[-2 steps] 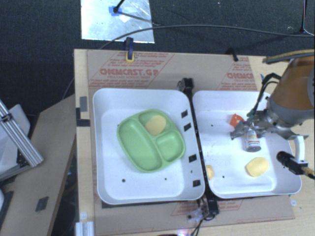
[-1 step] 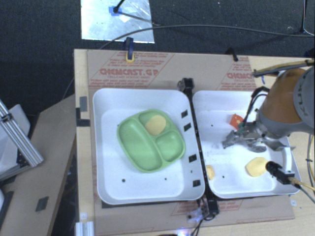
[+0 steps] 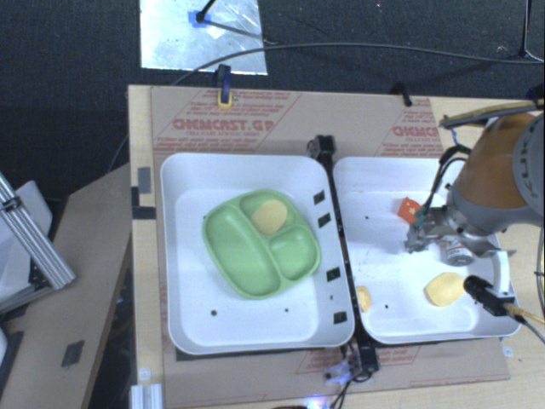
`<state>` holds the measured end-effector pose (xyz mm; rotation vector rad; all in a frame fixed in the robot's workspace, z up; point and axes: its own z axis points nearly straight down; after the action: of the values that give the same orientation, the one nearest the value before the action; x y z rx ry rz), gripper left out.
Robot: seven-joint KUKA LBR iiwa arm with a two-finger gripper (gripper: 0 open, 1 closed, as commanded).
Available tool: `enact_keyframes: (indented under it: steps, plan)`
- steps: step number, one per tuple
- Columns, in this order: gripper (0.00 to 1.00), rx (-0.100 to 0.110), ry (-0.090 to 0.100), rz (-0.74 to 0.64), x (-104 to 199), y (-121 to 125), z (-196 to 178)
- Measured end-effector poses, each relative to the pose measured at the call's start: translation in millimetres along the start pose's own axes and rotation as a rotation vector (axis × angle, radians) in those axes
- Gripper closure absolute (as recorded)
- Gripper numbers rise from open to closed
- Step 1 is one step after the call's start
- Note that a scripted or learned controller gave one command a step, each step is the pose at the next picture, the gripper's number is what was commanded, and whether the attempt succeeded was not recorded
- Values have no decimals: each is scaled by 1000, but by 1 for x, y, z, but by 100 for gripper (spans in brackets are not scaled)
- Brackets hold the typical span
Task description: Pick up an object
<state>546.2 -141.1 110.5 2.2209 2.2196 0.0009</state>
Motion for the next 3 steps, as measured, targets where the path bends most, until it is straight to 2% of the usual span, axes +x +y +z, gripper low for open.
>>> enact_keyframes:
  steps: [1,3]
  plan:
    - [100,0,0,-4,3,3,-41]
    - [100,-3,-1,-6,-3,7,-152]
